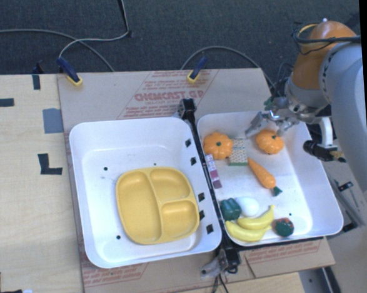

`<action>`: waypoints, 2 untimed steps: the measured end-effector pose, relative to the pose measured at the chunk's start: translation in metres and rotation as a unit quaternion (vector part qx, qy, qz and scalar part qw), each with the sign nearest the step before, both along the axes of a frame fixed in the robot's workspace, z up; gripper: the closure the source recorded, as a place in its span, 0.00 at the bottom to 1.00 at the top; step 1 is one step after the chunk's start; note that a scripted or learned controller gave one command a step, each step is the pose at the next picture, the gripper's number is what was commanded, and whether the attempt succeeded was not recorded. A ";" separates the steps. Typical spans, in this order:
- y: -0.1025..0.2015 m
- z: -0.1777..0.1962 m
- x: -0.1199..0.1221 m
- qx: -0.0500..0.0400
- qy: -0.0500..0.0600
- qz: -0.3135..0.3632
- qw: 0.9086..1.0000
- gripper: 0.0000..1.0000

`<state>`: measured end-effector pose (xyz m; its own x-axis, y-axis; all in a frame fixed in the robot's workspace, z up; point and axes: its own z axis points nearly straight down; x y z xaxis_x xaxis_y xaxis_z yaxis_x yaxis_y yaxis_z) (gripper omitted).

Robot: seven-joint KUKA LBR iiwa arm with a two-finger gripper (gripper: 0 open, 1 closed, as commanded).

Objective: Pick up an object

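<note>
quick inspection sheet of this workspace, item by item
surface: cardboard sheet on a wooden bench, two white bins side by side
job's things: right bin holds two pumpkins, a carrot, a banana, a green pepper and other small toys
clutter: yellow divided tray in the left bin
claw: low over the right pumpkin, at the right bin's far end; grip not clear
cables: black cable across the dark floor behind
surroundings: two yellow-blue clamps on the cardboard's far edge
</note>
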<state>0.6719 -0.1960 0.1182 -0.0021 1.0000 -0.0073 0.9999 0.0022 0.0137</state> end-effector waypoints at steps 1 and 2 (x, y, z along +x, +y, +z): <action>0.000 -0.011 -0.004 -0.003 -0.005 0.000 1.000 0.00; 0.028 -0.026 -0.067 0.001 -0.002 -0.002 1.000 0.00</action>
